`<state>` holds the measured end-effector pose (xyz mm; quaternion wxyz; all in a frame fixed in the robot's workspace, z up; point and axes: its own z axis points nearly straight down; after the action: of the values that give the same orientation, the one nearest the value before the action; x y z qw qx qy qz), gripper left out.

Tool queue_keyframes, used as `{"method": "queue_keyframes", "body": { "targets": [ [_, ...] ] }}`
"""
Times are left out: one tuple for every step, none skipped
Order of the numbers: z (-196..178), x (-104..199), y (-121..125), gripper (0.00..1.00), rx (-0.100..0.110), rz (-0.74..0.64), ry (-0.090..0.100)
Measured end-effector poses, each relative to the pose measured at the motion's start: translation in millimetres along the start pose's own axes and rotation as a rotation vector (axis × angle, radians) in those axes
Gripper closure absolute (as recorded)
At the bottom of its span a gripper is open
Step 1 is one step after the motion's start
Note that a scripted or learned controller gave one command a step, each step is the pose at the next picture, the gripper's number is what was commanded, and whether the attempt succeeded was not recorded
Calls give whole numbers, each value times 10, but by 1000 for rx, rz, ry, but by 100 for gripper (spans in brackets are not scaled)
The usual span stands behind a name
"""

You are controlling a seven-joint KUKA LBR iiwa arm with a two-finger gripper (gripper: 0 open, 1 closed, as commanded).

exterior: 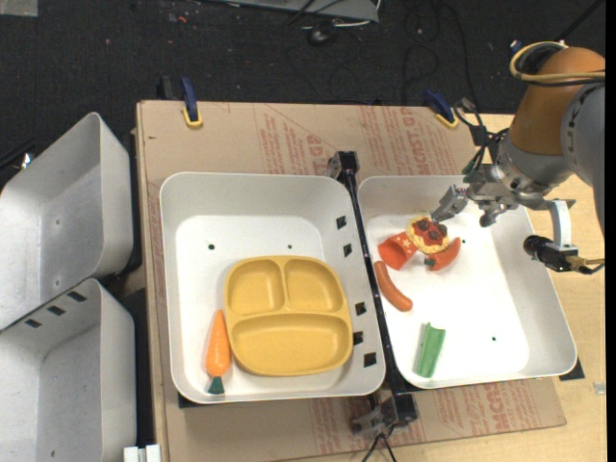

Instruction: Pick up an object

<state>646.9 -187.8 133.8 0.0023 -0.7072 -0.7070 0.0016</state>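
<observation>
Far left of frame: two spare white bins point(58, 258) off the worktop edge, one above the other, tilted.

Worktop point(260, 133): brown board, two blue clips on its upper edge.

Left bin point(183, 258), lower centre-left: a yellow tray point(287, 314) with three compartments lies flat on its floor. A carrot point(218, 346), green tip toward the bottom, lies along the tray's left edge, just beside it, near the bin's lower left corner.

Right bin point(539, 325), touching the left bin along a black divider. In its upper left part: a small cluster, a pizza slice point(426, 232) with red toy pieces point(397, 250) on either side, all touching or nearly so. Just below and left of the cluster a sausage point(393, 287) lies slantwise, near the bin's left wall. Lower down, apart from the sausage, a green block point(429, 350) lies near the bin's bottom edge.

Upper right: arm point(558, 114) reaches in, orange band up top. Gripper point(472, 205) hangs over the right bin's upper part, fingers spread apart, nothing between them. One finger tip sits just right of the pizza slice; contact cannot be told.
</observation>
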Motion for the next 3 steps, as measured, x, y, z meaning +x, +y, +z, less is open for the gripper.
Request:
{"method": "queue_keyframes", "body": {
  "targets": [
    [-144, -2, 25, 100, -9, -2, -3],
    [-654, 88, -6, 100, -12, -3, -3],
    [-810, 88, 2, 100, -9, -3, -2]
  ]
}}
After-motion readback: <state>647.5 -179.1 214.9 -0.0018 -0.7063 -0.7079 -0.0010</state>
